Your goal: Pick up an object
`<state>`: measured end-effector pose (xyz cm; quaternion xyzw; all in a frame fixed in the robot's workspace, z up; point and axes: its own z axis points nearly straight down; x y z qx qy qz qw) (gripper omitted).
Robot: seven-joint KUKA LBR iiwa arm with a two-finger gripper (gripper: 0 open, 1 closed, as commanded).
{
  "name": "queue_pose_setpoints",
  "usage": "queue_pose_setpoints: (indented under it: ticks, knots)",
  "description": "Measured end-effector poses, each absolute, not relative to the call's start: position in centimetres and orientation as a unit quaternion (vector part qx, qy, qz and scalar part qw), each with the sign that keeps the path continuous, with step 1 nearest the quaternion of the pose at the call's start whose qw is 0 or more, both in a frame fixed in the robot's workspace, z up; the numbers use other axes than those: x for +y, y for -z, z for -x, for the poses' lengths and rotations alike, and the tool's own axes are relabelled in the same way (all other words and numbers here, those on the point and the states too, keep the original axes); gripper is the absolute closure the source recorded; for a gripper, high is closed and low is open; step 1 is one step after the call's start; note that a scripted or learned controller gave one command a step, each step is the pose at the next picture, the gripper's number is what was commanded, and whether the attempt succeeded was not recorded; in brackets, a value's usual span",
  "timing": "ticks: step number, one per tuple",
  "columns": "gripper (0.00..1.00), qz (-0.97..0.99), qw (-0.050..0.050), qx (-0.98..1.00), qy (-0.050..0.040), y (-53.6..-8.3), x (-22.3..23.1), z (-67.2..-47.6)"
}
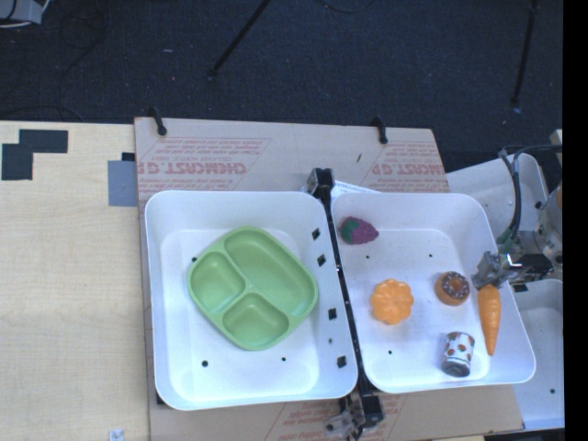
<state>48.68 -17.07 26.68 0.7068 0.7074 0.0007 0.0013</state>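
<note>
On the surface [73, 274], a pale wood-grain top partly covered by a printed cardboard sheet [276, 159], 2 shallow white plastic bins sit side by side, touching along a black clipped seam. The left bin [170, 375] carries a light green 3-compartment plastic plate [253, 288], lying flat and turned at a slant near the bin's middle. The right bin [404, 214] carries 5 small things. A purple and green toy fruit [359, 231] lies near the bin's far left corner. A small orange toy pumpkin [392, 301] rests near the middle of the bin floor, closer to its left edge. A round brown toy doughnut with pale specks [453, 288] sits to the right of the pumpkin, apart from it. An orange toy carrot [490, 318] lies along the bin's right edge, its thick end toward the far side and its tip pointing toward the near side. A small white can with a red-brown pattern [458, 353] lies on its side near the bin's near right corner, just beside the carrot's tip. The end effector [501, 269] is at the right bin's right edge, directly at the carrot's thick end and near the doughnut; whether it is released or clenched cannot be told, and nothing can be seen held in it.
</note>
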Motion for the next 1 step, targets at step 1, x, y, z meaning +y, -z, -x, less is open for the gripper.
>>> queue_pose_setpoints:
  ticks: [1]
  knots:
    - [1.0,-0.706,-0.002,0.708,0.0005,-25.0,-12.26,-49.2]
